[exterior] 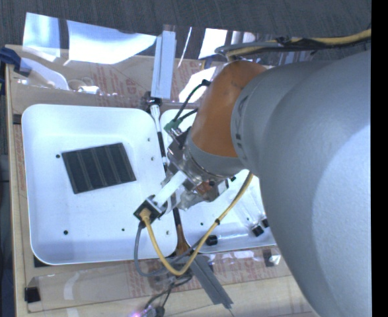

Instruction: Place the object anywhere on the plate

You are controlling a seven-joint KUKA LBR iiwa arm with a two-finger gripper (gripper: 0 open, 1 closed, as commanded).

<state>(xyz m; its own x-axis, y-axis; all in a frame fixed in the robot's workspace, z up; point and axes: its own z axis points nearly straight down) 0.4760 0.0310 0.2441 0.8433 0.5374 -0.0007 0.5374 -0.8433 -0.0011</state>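
A dark grey ribbed rectangular plate lies flat in the left white bin, left of its middle. The grey arm with its orange band reaches in from the right and covers most of the right bin. Its gripper hangs below the band, over the divide between the two bins, largely hidden by the wrist hardware. A sliver of something pale green peeks out at the arm's left edge; I cannot tell what it is. No object lies on the plate.
A yellow cable loops from the wrist over the bins' front edge, with a black connector above the left bin's right side. Shiny sheeting lies behind the bins. A blue clamp sits on the bench's far left corner.
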